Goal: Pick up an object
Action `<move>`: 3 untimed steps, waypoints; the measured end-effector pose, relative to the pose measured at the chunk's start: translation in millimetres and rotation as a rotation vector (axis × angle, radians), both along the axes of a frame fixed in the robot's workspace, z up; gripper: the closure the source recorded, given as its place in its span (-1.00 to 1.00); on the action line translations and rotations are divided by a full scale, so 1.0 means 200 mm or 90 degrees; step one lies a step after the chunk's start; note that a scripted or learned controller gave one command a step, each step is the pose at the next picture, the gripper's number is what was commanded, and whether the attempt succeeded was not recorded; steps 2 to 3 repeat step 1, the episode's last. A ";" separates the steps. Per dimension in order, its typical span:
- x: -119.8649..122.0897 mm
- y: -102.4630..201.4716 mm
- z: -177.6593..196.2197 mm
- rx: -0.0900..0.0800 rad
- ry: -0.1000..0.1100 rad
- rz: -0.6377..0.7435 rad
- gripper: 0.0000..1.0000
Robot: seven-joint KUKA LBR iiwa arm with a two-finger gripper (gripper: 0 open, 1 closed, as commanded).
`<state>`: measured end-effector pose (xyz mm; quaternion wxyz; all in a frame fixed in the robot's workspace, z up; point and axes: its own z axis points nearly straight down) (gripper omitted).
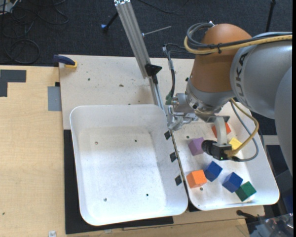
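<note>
Jaws – gap hidden under wrist, cannot tell, nothing seen held. Hang over right bin [269,195], upper-left corner. Purple block [196,145] nearest, apart from others – likely best target: centre above, descend straight.

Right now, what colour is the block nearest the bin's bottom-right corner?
Green: the block shows clearly in the camera view.

A long silver aluminium rail [135,36] stands at a slant over the cream speckled bench top [108,83], with a small black-and-white checkered tag [122,0] on its upper end. A blue clamp with a yellow tip [65,60] sits at the far left corner of the bench. Beside the bench, on the left, is a pale wooden board [24,157] with dark grey patches [7,79]. Black cables [19,48] lie on the dark carpet [89,14] behind.
</note>
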<state>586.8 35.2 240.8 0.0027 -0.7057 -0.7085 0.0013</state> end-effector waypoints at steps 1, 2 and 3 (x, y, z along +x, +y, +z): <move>-0.06 0.24 -0.02 0.000 0.000 0.000 1.00; -0.06 0.24 -0.02 0.000 0.000 0.000 1.00; -0.06 0.24 -0.02 0.000 0.000 0.000 1.00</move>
